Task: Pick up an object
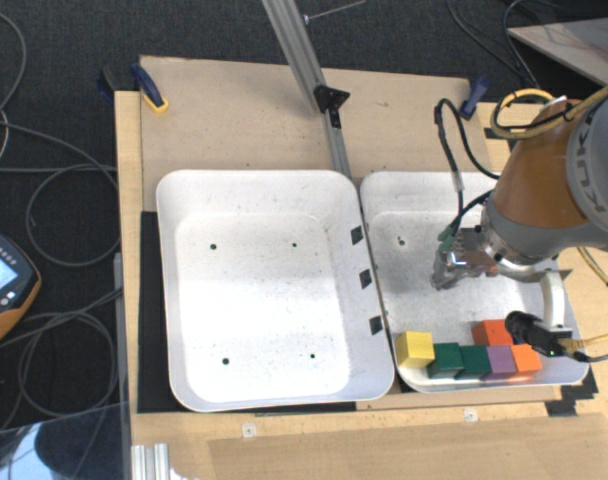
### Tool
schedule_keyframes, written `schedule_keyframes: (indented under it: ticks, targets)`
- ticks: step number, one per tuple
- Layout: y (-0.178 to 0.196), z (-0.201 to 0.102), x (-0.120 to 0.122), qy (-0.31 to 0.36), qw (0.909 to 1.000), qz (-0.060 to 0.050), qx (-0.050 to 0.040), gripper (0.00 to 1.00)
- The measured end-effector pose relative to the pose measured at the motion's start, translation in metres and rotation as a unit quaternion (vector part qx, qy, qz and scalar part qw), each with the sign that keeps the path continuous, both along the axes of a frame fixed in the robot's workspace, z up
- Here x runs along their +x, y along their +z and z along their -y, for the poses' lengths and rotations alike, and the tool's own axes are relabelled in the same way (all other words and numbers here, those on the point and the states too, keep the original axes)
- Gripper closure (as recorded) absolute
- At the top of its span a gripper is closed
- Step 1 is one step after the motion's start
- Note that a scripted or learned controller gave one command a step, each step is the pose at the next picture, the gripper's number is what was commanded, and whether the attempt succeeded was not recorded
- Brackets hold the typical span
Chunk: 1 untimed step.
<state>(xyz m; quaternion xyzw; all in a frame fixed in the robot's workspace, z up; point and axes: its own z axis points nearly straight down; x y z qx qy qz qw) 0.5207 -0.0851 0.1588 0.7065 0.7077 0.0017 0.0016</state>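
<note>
Several coloured blocks lie in a row along the near wall of the right bin (pixel 404 203): a yellow block (pixel 416 347), a dark green block (pixel 448 357), a teal-green block (pixel 475 360), a purple block (pixel 502 359), an orange block (pixel 525 359) and a red-orange block (pixel 494 332) just behind them. My gripper (pixel 445 269) hangs over the middle of the right bin, up and left of the blocks, apart from them. No block sits between its fingers.
The left bin (pixel 184 193) stands beside the right one, separated by a rim with black clips. A slanted metal rail (pixel 304 58) crosses the bench at the back. Cables lie on the dark floor at the left.
</note>
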Motion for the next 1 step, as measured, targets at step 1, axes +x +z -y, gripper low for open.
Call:
schedule_keyframes:
  ticks: [1]
  targets:
    - [0.0482,-0.0002,0.0018,0.0,1.0,0.001,-0.0003,1.0]
